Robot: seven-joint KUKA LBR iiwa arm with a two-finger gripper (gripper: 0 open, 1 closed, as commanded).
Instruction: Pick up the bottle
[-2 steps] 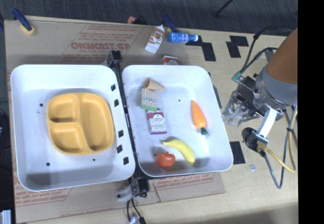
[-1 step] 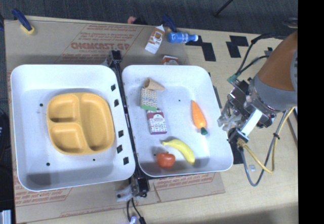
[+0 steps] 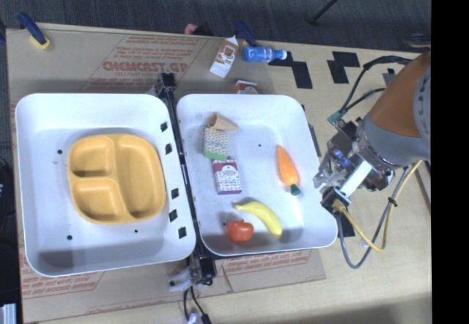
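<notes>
Tomato [image 3: 239, 231] and banana [image 3: 261, 217] lie at the near end of the right bin [image 3: 314, 141], left of the hand [image 3: 338, 185] and a little nearer the camera than it.

The bottle [image 3: 258, 55] is in neither bin. It lies on its side on the bench [image 3: 366, 286], beyond the right bin's far rim, well apart from the hand, further away and to its left. It is small and blue, its paler neck pointing towards the arm's side. Just beside it, further from the hand, a small carton [image 3: 224, 57] leans on the bench.

By its look the bottle is light plastic: stiff enough to stand a squeeze, but smooth and round, so it may roll or slip out if caught off-centre. The blue body is the best place to take it, across its width about midway along, not at the thin neck.

The hand hovers over the bench just outside the right bin's right rim. Whether it is released or clenched I cannot tell; nothing shows in it.

Between hand and bottle, inside the right bin, a carrot [image 3: 286, 166] lies nearest the hand, with two packets [image 3: 228, 177] further left. The left bin [image 3: 22, 168], furthest from the hand, holds a yellow tray [image 3: 116, 176].
</notes>
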